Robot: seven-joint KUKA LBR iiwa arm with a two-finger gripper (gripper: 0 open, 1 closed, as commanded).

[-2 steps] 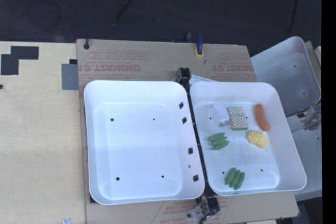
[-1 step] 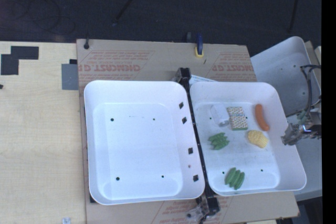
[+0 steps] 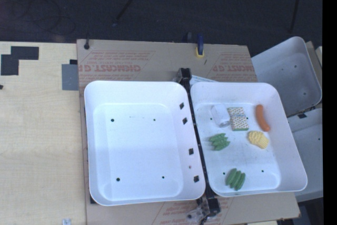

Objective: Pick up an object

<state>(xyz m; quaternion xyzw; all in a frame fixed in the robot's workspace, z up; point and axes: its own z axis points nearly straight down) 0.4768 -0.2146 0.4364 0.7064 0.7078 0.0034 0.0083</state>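
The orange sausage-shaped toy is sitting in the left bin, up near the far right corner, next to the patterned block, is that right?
Not quite. The orange sausage-shaped toy lies in the right bin, not the left bin. The rest holds: in the camera view it sits toward that bin's far right corner, just right of the patterned block.

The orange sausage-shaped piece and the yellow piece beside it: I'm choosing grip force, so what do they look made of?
Orange sausage-shaped piece: likely moulded plastic or rubber, smooth, uniform colour, rounded ends, like toy food. Yellow piece: probably plastic too, with a bumpy, ridged surface like a toy corn cob. The view is too coarse to tell hard from soft. Both lie in the right bin.
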